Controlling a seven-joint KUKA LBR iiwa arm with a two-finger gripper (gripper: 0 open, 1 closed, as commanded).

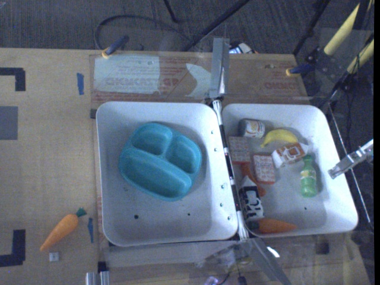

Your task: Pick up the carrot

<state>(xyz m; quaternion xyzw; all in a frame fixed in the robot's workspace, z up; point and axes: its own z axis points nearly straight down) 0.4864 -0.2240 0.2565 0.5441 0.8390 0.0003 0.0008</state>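
An orange carrot [276, 225] lies on its side at the front edge of the right bin [338, 212], just right of a black-and-white bottle [252, 204]. A second carrot [59, 231], with a green top, lies on the bench outside the left bin, near the front left. My gripper [343, 167] shows as a grey metal piece at the right bin's right rim, up and to the right of the bin's carrot and well apart from it. Nothing is seen held in it.
The right bin also holds a small can [252, 128], a banana [280, 137], a white-and-orange carton [290, 155], a green bottle [307, 176] and flat snack packets [263, 168]. A blue divided plate [160, 160] lies in the left bin [119, 218].
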